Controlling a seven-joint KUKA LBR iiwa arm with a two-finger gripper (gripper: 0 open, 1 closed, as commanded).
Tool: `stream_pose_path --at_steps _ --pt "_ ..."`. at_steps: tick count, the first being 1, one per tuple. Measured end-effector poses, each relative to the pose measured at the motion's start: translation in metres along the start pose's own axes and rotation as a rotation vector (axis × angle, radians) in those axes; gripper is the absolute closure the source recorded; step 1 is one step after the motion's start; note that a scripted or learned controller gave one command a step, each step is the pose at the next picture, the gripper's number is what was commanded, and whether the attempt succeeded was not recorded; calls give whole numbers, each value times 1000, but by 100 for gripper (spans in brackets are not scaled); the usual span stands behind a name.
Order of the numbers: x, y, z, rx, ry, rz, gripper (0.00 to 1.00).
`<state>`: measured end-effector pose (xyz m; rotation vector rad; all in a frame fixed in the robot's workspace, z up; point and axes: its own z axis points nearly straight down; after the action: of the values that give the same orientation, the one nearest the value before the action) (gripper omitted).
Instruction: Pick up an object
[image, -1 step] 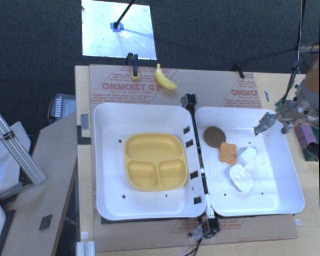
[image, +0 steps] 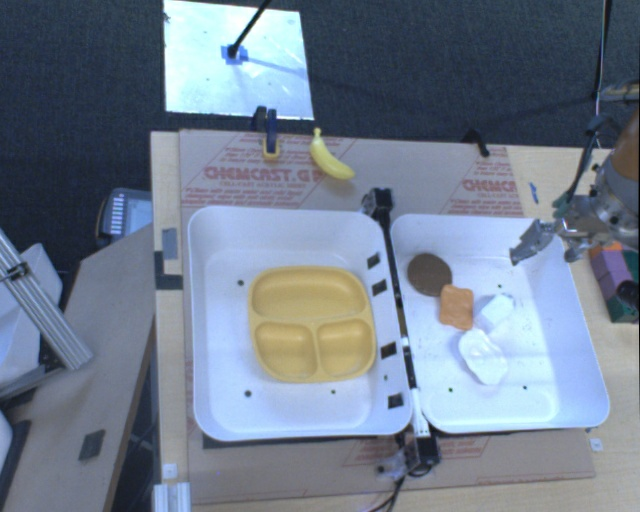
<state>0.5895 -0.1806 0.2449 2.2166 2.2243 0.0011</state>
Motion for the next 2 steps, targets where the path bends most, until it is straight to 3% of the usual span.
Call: stream_pose_path --at_steps 2 --pt "-8 12 111 4 1 2 0"
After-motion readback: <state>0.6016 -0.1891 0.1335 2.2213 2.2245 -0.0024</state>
